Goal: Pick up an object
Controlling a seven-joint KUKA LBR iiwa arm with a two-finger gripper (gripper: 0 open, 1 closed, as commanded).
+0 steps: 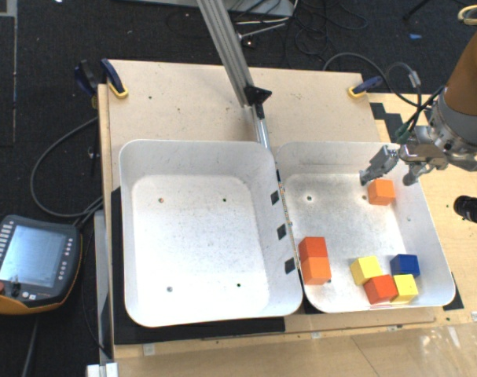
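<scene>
My gripper [389, 177] hangs over the far right part of the right bin [340, 210], with its two grey fingers [376, 167] spread apart, so it is open. A small orange cube [381, 191] lies just below and between the fingertips, on the bin floor as far as I can tell; the fingers are not closed on it. Nearer the front of the same bin stand a taller orange block [314, 259], a yellow cube [366, 269], a red cube [380, 288], a blue cube [405, 264] and another yellow cube [406, 287].
The left bin [144, 210] sits beside the right one, their rims meeting in the middle. A slanted metal pole [230, 49] ends at the bins' far junction. A teach pendant [30, 261] lies off the bench at the left.
</scene>
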